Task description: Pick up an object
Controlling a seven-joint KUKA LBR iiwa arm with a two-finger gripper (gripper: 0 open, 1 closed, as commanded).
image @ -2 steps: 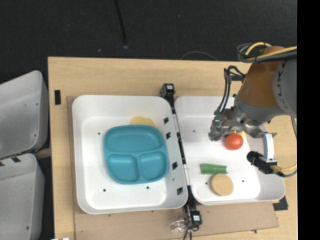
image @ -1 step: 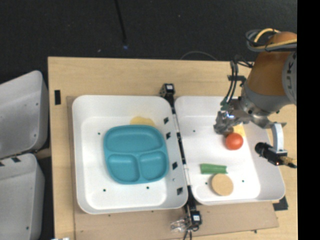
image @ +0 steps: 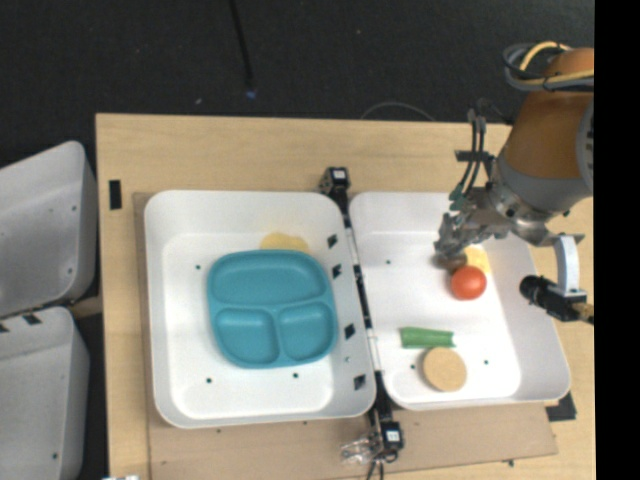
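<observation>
Although the gripper [image: 452, 253] sits low over the right bin [image: 400, 218], nothing shows between its fingertips, so the step in hand is judged to be the approach, with no grasp made. Whether it is spread or pressed together cannot be told, since the wrist hides it from above. The nearest candidate is the red tomato [image: 468, 283], lying just below and right of the gripper, with a yellow piece [image: 478, 259] touching or nearly touching its upper edge (which one is targeted cannot be told). The tomato is round and has no long axis or pointing direction, so any wrist angle would serve. The green pepper [image: 427, 338], lower in the same bin, lies with its long axis roughly left to right; a grasp there would call for closing across its short width. The tan disc [image: 444, 370] lies flat just below it. The next move is judged to require centring over one item, then descending.
</observation>
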